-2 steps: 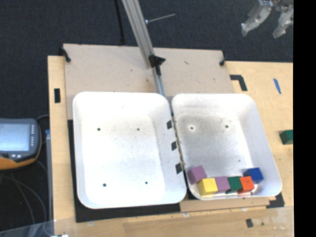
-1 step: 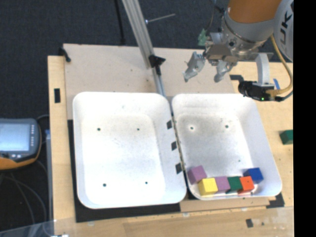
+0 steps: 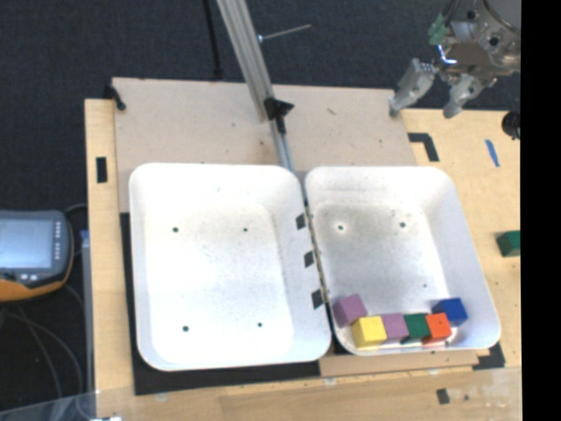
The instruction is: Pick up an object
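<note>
Fingers [image 3: 410, 88] on your gripper [image 3: 433, 95] are spread apart with nothing between them, hovering past the right bin [image 3: 456, 202]; blocks huddle along its near wall; I'd go for the blue block [image 3: 450, 309], least crowded; drop straight down.

One fixed camera here, mounted high above the table [image 3: 263, 121] and looking down at a slant, tilted enough that the far edge sits at the top of the picture and the near edge runs along the bottom. It stands back far enough to take in both white bins whole, the left bin [image 3: 145, 235] and the right bin [image 3: 465, 235] side by side at centre, plus dark floor beyond the table's far and left sides. The arm's wrist end [image 3: 478, 46] enters at the upper right corner, partly cut off by the frame.
</note>
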